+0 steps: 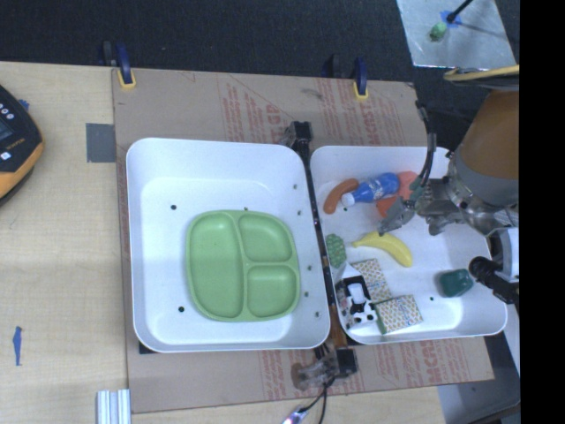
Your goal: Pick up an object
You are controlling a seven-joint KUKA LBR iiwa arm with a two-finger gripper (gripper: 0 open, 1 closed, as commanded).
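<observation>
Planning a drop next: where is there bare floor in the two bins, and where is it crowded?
Left bin: bare floor rings the green divided plate, widest along the far wall and the left wall. Right bin: crowded along its left half with the blue bottle, banana and patterned packets. The end effector hangs there. Small bare patch between banana and teal object.

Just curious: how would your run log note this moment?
gripper: over right bin | nearest: banana | grasp: none seen
</observation>
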